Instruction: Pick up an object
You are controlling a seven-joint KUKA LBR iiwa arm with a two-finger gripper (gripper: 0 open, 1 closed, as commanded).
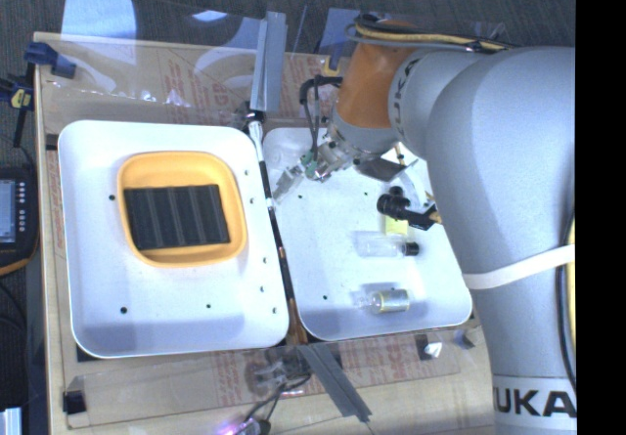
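Hand (311, 167): seen low over the far left corner of the right bin (333, 272), close to the wall shared by the two bins. Whether it is wide or narrow cannot be told, and nothing is seen held in it.
Arm (489, 150): stretched in from the right, its orange band just above the hand.
Right bin: a small clear bottle (380, 245) with a dark cap is seen lying on its side near the middle. A short cylinder (388, 299), part clear and part metal, lies nearer the front edge. The two are apart.
Left bin (147, 316): a yellow tray (176, 164) with a black ridged insert (178, 213) is set flat in the middle.
Likely target: the small clear bottle is judged the nearest loose thing, though it is not yet under the hand.
Handling: both small things are judged light, stiff and smooth. Rolling is to be expected if either is nudged from the side, and the clear body may slip under a weak squeeze.
Where to hold: the bottle is best taken across its body at mid-length, with the hand set square to its long axis and brought straight down. The cap end is judged too narrow.
Tray: judged too broad for a grasp except by its rim.
Progress: nothing is lifted yet.
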